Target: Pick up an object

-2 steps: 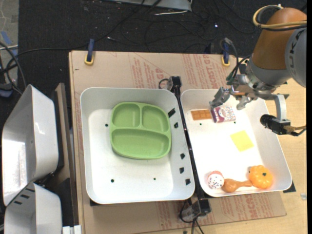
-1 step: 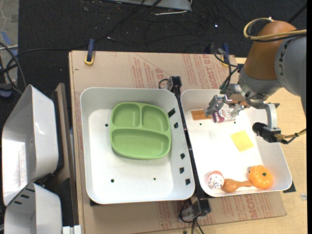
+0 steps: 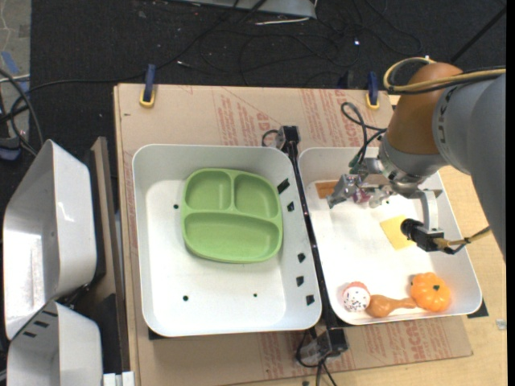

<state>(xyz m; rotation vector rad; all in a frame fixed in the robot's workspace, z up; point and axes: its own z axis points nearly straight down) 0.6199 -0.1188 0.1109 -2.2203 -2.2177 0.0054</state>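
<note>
My gripper (image 3: 360,190) hangs low over the back of the right bin (image 3: 354,248), reaching in from the right under the grey arm with its orange band. A small brown-orange piece (image 3: 325,188) lies just to its left by the bin's back wall. A flat yellow piece (image 3: 395,232) rests a little in front of the gripper. Along the front edge of this bin lie an orange pumpkin (image 3: 430,291), an orange gourd (image 3: 386,303) and a white ball with pink speckles (image 3: 354,297).
The left bin (image 3: 161,296) holds a green divided plate (image 3: 232,215). A black divider with clips (image 3: 302,223) runs between the two bins. A cable (image 3: 430,240) loops from the wrist over the right bin. White tubs (image 3: 44,232) stand off the bench at the left.
</note>
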